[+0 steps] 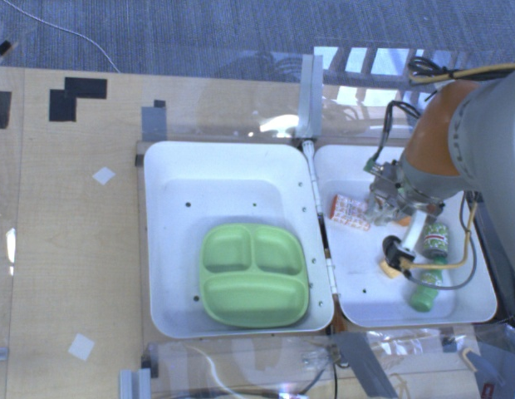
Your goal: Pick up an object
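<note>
Gripper (382, 214) low in the right bin (357, 306), nothing lifted.
Its tip sits beside a red-and-white packet (347, 210); finger state cannot be told; green bottle (428, 273) lies near.

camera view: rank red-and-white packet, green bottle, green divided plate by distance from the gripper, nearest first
Gripper sits over the right bin.
1. Red-and-white printed packet: right bin, just left of the gripper.
2. Green plastic bottle: right bin, toward the near right corner.
3. Light green divided plastic plate: left bin, near side.
</note>
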Controlling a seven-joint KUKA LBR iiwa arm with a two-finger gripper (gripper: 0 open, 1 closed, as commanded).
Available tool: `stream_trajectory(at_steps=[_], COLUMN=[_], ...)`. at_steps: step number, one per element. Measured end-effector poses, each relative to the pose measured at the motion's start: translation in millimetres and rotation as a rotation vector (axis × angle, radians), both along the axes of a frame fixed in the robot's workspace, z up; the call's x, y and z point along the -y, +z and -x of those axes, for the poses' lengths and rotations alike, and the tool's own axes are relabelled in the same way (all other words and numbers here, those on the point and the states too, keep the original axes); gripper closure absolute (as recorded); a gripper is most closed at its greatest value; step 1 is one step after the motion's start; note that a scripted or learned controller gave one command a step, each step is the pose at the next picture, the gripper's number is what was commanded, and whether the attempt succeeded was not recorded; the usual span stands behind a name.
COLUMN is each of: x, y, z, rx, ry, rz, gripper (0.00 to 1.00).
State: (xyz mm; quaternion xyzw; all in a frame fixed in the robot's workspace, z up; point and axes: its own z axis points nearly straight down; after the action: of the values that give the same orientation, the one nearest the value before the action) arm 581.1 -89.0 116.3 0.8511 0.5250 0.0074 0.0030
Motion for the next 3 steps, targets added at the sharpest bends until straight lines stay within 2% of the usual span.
stream_trajectory(at_steps=[1,2,3], x=[-62.0,3.2,47.0], y=[65.9,66.0,38.7], z=[-40.4,57.3,93.2], rx=[-0.018,-0.019,-0.021], ry=[-0.209,-0.237,-0.776], rz=[0.002,0.001,-0.004], gripper=[1.00,1.00,1.00])
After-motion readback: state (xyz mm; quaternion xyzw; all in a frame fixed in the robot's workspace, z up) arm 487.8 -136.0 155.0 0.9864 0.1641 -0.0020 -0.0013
